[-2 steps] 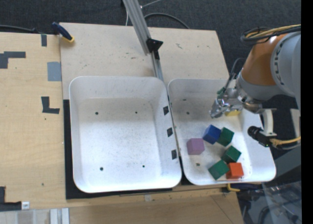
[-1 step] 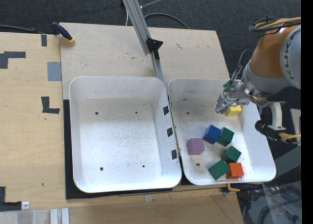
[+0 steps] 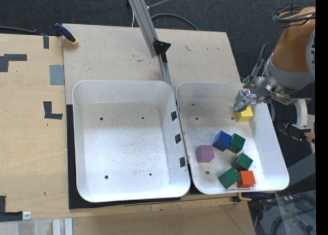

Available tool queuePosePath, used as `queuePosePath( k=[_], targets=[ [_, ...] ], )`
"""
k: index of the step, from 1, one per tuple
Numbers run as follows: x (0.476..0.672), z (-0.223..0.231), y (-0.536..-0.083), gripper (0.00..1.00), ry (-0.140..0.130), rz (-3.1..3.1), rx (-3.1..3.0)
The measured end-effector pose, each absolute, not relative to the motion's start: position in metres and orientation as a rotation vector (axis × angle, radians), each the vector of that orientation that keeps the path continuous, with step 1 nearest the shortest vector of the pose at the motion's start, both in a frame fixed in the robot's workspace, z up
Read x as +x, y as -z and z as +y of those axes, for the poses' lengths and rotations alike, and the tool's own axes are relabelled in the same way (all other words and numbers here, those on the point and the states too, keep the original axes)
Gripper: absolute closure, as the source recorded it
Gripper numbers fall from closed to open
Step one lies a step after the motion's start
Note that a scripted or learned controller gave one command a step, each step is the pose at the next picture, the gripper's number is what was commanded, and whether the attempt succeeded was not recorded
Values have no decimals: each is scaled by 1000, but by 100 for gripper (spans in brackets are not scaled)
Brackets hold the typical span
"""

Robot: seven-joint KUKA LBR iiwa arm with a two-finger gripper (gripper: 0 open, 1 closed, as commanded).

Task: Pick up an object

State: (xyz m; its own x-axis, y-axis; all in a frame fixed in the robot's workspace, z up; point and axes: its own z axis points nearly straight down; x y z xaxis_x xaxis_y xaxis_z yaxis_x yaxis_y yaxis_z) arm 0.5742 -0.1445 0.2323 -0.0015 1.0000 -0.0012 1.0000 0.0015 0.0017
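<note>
Over the right bin's [image 3: 266, 126] far right side, the gripper [image 3: 243, 106] sits directly atop a yellow block [image 3: 245, 114], its fingers seemingly pinching the block's upper edge. Below the gripper lie blue [image 3: 222, 140], purple [image 3: 205, 153], green [image 3: 237, 143] and orange [image 3: 247, 178] blocks.

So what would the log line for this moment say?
gripper over yellow block, right bin | grasp unconfirmed | six other blocks in bin
</note>
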Motion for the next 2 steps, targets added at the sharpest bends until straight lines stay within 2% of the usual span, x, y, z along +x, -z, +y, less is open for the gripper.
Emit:
queuePosePath(
  k=[1,2],
  targets=[
    [592,-96,-226,100,2,2231,2217],
    [593,-42,-217,100,4,2231,2217]
  ],
)
